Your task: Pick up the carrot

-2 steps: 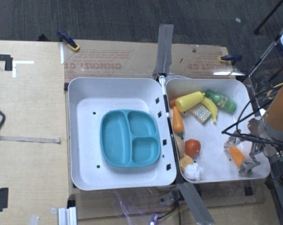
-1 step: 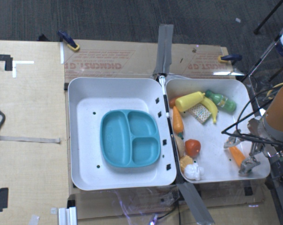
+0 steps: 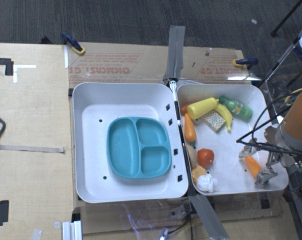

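A: Camera view: which one is the carrot?

B: Probably the tapered orange carrot (image 3: 251, 166) in the right white bin (image 3: 226, 185), just beside the gripper (image 3: 265, 173).

A: Grasped?

B: Cannot tell; its jaws are too blurred. Descend squarely over its middle, then lift straight.

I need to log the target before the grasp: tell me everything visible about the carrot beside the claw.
The carrot is a small orange wedge, plastic-looking, lying flat on the floor of the right bin near its right wall. It tapers toward the lower right, where its tip meets the claw. Whether the claw grips it cannot be told. Thin black cables cross just above it. No other toy touches it.
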`<state>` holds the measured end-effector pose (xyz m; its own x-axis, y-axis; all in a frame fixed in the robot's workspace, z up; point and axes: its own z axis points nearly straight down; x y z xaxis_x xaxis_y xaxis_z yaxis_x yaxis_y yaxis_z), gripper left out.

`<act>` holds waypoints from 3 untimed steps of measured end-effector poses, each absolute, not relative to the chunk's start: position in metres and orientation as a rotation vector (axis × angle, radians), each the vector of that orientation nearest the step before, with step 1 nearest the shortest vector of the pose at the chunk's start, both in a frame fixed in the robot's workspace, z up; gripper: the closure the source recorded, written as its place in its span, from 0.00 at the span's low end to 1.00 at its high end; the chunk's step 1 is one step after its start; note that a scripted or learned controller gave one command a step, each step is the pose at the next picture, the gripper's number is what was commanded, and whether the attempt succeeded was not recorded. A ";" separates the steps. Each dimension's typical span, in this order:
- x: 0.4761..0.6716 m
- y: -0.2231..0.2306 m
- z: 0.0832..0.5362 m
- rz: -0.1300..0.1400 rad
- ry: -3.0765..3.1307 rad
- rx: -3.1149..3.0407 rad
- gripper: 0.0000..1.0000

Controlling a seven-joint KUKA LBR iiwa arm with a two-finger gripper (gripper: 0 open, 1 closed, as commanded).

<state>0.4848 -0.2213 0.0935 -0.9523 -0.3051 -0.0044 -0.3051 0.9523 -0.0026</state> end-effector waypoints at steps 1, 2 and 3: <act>0.488 -0.209 0.093 -0.005 3.071 -0.636 0.00; 0.489 -0.188 0.093 -0.001 3.093 -0.525 0.00; 0.492 -0.188 0.103 -0.007 3.085 -0.529 1.00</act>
